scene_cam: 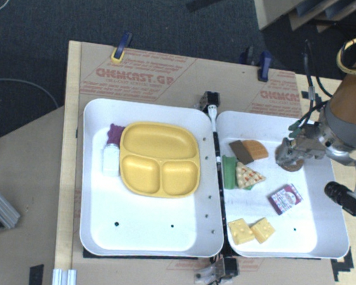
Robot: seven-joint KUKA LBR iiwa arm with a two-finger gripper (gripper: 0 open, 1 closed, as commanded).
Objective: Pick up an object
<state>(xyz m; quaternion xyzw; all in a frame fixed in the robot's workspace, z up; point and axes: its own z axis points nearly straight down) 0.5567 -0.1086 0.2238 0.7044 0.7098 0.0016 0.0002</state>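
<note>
The brown board [141, 77] under the bins reads "CHEMCAST GP" in red.

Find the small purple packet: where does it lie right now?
The purple packet lies in the right-hand bin, right of the pizza slice, above the cheese pieces and below the gripper.

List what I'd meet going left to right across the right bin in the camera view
Green strip → pizza slice → purple packet. Above these, the end effector hangs right of the brown bread piece.
</note>
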